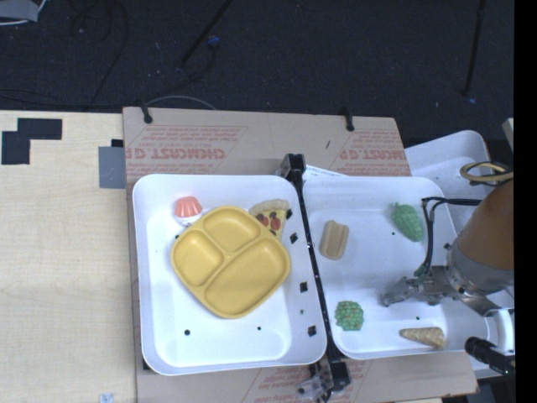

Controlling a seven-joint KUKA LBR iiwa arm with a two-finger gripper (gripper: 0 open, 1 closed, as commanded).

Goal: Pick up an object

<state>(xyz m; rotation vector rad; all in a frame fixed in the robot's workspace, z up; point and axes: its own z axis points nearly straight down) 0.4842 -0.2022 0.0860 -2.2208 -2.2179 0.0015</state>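
Over the right bin [369, 193], claw [401, 293] hovers low; spread or pressed together, cannot tell. Nearest: green broccoli [349, 315], just left. Judgement: centre over it, then descend straight.

Right bin [369, 193] centre open; toys seemingly well apart.

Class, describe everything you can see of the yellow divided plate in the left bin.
The yellow plate looks like smooth plastic, a rounded square turned diamond-wise, with raised ribs splitting it into three compartments, two smaller and one larger. It lies flat, face up, on the floor of the left bin, nothing in it. A pizza slice toy sits at its upper right rim, and a pink cupcake-like toy lies just off its upper left edge.
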